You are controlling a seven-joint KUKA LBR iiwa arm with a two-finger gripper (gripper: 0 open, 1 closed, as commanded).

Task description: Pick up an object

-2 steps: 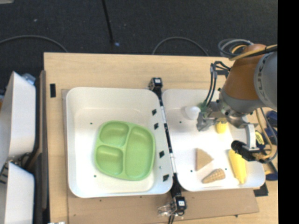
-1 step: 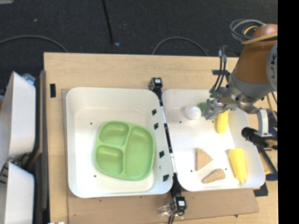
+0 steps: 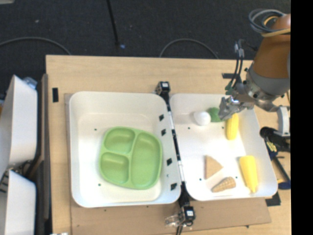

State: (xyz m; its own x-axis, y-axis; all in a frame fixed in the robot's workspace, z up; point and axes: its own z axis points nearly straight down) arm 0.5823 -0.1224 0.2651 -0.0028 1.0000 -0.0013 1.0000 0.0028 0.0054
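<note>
The pick looks to be at the reach-in stage, with nothing lifted yet as far as can be judged. The gripper (image 3: pixel 226 107) sits low over the far part of the right bin (image 3: pixel 195 187), its tip close beside a small green object (image 3: pixel 214 115) that lies next to a white ball (image 3: pixel 200 117); whether its fingers are spread or pressed together cannot be told, and nothing is seen pinched between them. The green piece seems the likely target, though it is partly hidden and its shape is unclear. Left to do, then, is the closing, the grasp and the lift. The other things in that bin lie untouched: a short yellow corn cob (image 3: pixel 232 127) just right of the gripper, a longer yellow corn cob (image 3: pixel 248 173) near the right wall, a tan wedge (image 3: pixel 212 166) with flat faces and a sharp point, and a ridged, waffle-textured cone (image 3: pixel 223 184) at the near edge. All look like smooth moulded plastic toy food, light and rigid. The ball is round and glossy, and would roll if nudged. The left bin (image 3: pixel 83 190) carries a pale green divided plate (image 3: pixel 131 157) with rounded corners and three shallow compartments. Both bins are matte white with low walls, resting on the light wooden desk (image 3: pixel 112 72).
</note>
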